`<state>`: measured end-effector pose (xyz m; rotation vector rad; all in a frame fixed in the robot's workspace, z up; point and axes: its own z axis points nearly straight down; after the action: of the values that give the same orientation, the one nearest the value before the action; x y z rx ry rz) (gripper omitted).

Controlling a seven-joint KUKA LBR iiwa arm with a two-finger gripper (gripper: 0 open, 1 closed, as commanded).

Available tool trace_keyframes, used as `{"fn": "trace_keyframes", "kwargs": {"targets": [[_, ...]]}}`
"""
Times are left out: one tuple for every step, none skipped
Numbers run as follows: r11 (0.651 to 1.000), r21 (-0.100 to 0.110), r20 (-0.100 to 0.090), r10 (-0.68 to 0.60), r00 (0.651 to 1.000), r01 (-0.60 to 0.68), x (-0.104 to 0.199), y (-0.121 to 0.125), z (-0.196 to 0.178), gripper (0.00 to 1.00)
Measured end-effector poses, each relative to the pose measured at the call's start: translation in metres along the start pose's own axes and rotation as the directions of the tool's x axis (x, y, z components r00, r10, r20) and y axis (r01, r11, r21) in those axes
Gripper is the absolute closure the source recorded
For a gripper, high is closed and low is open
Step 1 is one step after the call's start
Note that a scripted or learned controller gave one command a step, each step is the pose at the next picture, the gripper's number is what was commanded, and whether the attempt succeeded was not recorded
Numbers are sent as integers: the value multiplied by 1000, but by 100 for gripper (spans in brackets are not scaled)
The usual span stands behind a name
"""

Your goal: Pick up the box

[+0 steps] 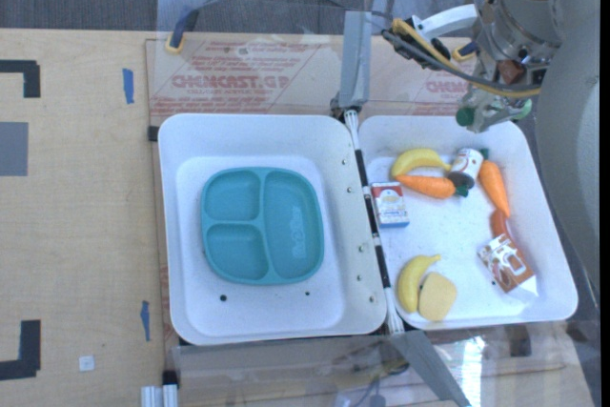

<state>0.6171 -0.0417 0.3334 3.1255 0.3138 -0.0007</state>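
A: Where do we see the arm [562, 24]?
B: Reaching in at upper right, its gripper [491, 114] hanging over the right bin's [553, 300] far rim. We cannot tell how its jaws stand.
A: And the box [389, 205]?
B: Flat against that bin's left wall, beside a carrot [426, 187], well apart from the gripper.

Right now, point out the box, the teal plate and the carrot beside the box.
box [390, 204]: camera view, middle of its top face.
teal plate [263, 225]: camera view, on its dividing ridge.
carrot [428, 187]: camera view, middle of its body.
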Motion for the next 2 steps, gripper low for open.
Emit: {"fn": "trace_keyframes", "kwargs": {"targets": [[1000,2,3,-1,1000,1,-37,-50,61,100],[1000,0,-1,-22,1000,22,1,-90,59,100]]}}
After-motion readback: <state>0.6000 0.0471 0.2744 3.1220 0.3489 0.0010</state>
